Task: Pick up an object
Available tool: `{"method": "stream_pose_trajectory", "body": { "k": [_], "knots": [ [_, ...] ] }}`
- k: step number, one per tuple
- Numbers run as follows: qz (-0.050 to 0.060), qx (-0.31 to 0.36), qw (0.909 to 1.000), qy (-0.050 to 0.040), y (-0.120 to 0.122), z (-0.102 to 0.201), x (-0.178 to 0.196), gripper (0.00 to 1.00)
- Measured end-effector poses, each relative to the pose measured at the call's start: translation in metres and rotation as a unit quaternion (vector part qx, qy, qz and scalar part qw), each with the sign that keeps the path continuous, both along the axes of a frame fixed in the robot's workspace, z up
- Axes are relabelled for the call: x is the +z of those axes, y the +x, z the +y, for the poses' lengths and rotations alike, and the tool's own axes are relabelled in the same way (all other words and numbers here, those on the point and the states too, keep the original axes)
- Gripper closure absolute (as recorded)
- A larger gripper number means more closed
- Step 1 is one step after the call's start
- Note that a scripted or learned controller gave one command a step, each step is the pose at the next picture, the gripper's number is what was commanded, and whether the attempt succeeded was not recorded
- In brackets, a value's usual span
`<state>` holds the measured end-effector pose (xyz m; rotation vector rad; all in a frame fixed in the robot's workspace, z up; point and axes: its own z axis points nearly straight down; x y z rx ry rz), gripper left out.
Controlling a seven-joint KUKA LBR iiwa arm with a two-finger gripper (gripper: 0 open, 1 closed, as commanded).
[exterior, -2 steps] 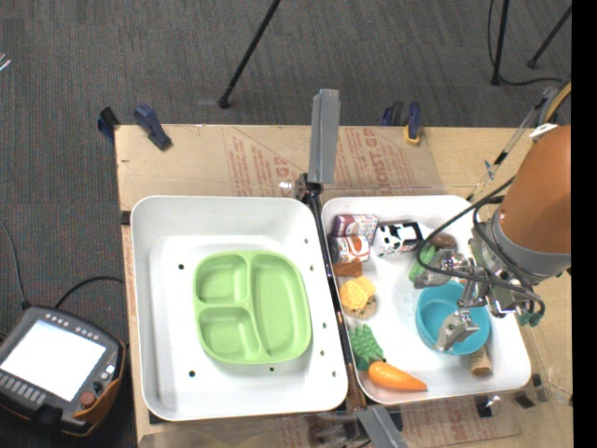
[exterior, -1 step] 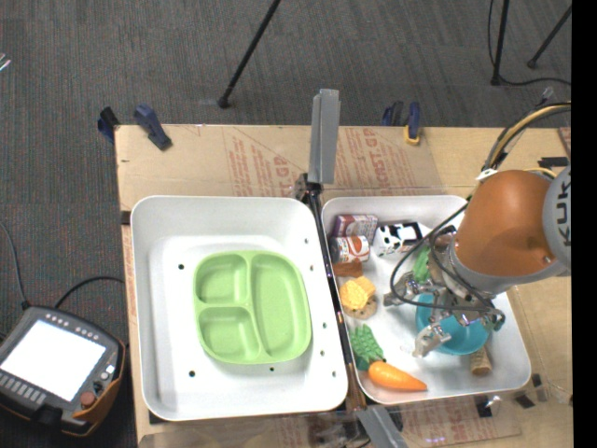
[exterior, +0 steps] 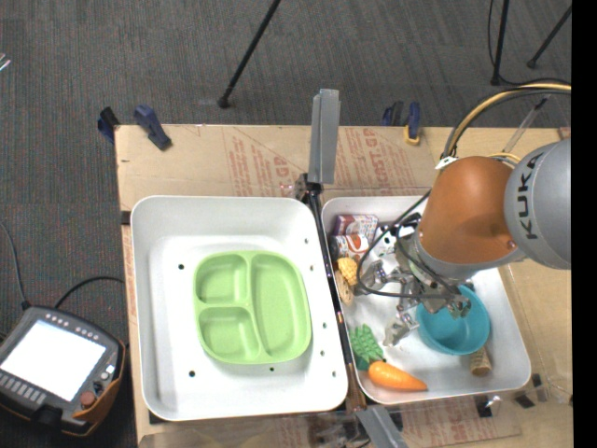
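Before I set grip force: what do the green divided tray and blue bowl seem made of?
The light green three-compartment tray looks like moulded plastic, matte, with soft rounded ridges. The small blue bowl also looks plastic, smooth with a slight sheen, though the look leaves silicone open.

"KUKA" lettering on grey arm [exterior: 550, 203].
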<state>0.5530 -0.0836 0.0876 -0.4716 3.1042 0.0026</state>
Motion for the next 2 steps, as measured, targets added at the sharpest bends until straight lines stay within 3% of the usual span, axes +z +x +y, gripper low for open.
{"method": "stream_pose_trajectory", "body": {
  "k": [1, 2],
  "knots": [
    [0.0, -0.05, 0.9987, -0.0005, 0.052, -0.003, 0.001, 0.0],
    [0.0, -0.017, 0.9999, 0.0003, 0.011, -0.057, 0.0, 0.0]
  ]
}}
